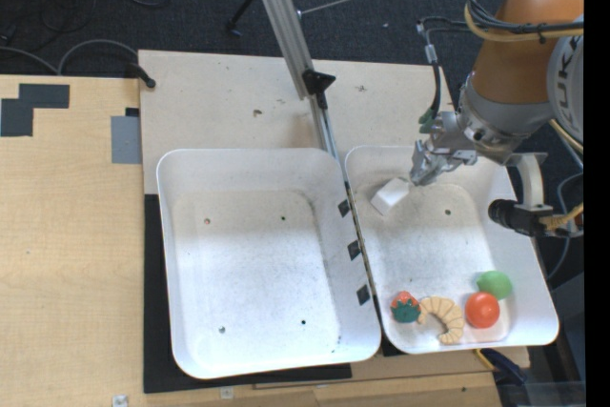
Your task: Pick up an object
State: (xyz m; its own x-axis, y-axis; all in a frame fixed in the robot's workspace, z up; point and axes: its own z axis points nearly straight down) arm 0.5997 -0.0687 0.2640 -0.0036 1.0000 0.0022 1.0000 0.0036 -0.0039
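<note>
white block (389, 195) lay near the right bin's (534, 286) far left corner, tilted against the sloped wall. your gripper (422, 171) hung just beside it, toward the far edge; whether it touched the block, i could not tell. along the near edge sat a croissant (444, 315), red ball (482, 310) and green piece (495, 282).
</note>
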